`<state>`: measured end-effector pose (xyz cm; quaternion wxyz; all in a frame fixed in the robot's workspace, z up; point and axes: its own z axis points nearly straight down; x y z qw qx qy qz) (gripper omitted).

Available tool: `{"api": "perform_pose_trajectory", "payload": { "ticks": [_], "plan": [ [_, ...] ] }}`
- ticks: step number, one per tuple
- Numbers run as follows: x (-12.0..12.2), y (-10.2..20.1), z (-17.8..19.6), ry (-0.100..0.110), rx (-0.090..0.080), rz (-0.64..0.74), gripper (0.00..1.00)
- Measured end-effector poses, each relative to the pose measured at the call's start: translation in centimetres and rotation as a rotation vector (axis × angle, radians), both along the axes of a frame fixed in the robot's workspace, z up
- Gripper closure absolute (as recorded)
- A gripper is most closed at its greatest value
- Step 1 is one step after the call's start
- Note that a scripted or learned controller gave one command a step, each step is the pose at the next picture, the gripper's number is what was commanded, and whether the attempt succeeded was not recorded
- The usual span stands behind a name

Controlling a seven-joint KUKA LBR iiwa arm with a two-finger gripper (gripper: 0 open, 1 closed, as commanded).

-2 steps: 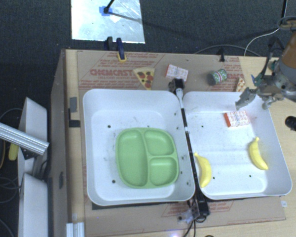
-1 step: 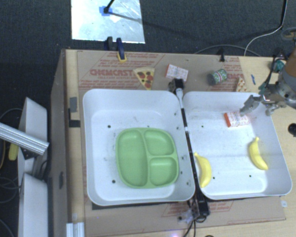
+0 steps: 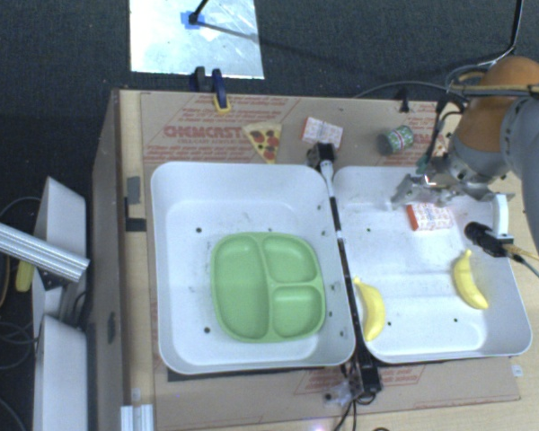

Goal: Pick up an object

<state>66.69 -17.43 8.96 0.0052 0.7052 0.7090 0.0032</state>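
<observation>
My gripper (image 3: 420, 192) hangs over the back of the right bin (image 3: 512, 330), its metal fingers spread open with nothing between them. Just below it on the bin floor lies a small red-and-white packet (image 3: 429, 216). A yellow banana (image 3: 470, 281) rests near the right wall. A second banana (image 3: 370, 308) lies along the left wall of the same bin. In the left bin (image 3: 175, 241) sits a green divided plate (image 3: 268, 285).
Behind the bins on the cardboard lie a toy pizza slice (image 3: 264, 141), a small white card (image 3: 322, 131) and a greenish can (image 3: 398, 138). A black divider strip (image 3: 334, 223) runs between the bins. A foil sheet (image 3: 196, 25) lies on the floor beyond.
</observation>
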Motion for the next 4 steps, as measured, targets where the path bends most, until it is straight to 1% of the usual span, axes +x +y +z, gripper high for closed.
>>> {"api": "perform_pose_trajectory", "payload": {
  "ticks": [1,2,3,4],
  "plan": [
    [0.2,-0.1,1.3,-0.009,-0.004,0.002,1.0],
    [0.2,-0.1,1.3,-0.008,-0.004,0.003,0.0],
    [-2.4,-1.8,11.8,0.004,0.0,-0.003,0.0],
    [-2.6,-3.2,10.2,0.01,0.001,-0.004,0.0]
  ]
}}
